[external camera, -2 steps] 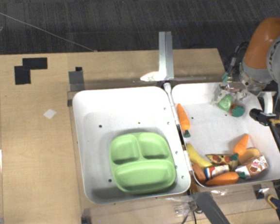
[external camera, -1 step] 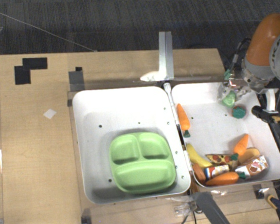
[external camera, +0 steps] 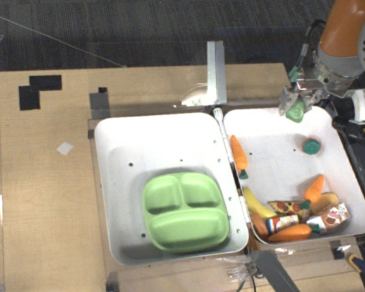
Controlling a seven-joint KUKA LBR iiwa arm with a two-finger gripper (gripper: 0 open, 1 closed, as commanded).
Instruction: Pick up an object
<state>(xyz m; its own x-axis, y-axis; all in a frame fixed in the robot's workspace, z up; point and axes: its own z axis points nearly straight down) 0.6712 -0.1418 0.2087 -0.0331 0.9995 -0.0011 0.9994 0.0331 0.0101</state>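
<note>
My gripper (external camera: 296, 102) hangs over the far edge of the right bin (external camera: 279, 165), below the arm's orange band. A small light-green object (external camera: 295, 112) sits between its fingers, lifted off the bin floor. Down in the bin, a teal round piece (external camera: 311, 145) lies just below the gripper. An orange carrot (external camera: 238, 155) rests against the bin's left wall. A yellow banana (external camera: 256, 201), a second carrot (external camera: 313, 188) and several packaged items (external camera: 297, 220) are heaped in the near right corner.
The left bin (external camera: 119, 179) holds a green divided plate (external camera: 185, 210) toward its front. A metal post (external camera: 216, 72) stands behind the divider between the bins. Cables and hardware crowd the bench at the far right.
</note>
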